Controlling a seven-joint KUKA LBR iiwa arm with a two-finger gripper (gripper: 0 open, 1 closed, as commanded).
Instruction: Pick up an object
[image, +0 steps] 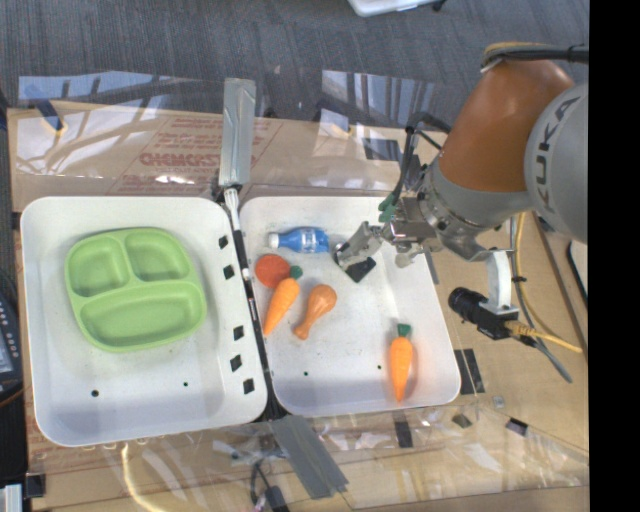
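Two shallow white bins sit side by side on the desk. The left bin (45, 380) carries a lime-green plastic plate with three compartments (135, 288). The right bin (430, 385) carries the loose things: a small clear plastic bottle with a blue label (300, 240) lying on its side near the far wall, a round red-orange toy tomato (271, 269) just nearer, an orange toy carrot (281, 303) slanting beside it and close to or touching it, an orange drumstick-shaped toy (314, 310) just right of that, and a second orange toy carrot with a green top (400, 366) lying apart toward the near right corner.

The hand (358, 254) hangs over the far middle of the right bin, just right of the bottle, with nothing visible between its fingers; whether they stand wide or narrow I cannot tell at this angle.

The bottle is the closest candidate. It looks light, hollow and smooth, so it would likely roll or squirt out if pinched off-centre; a grip across the middle of its barrel seems safest. The toys look like light, stiff moulded plastic; the lone carrot, with free space around it, would be best taken across its thick middle.
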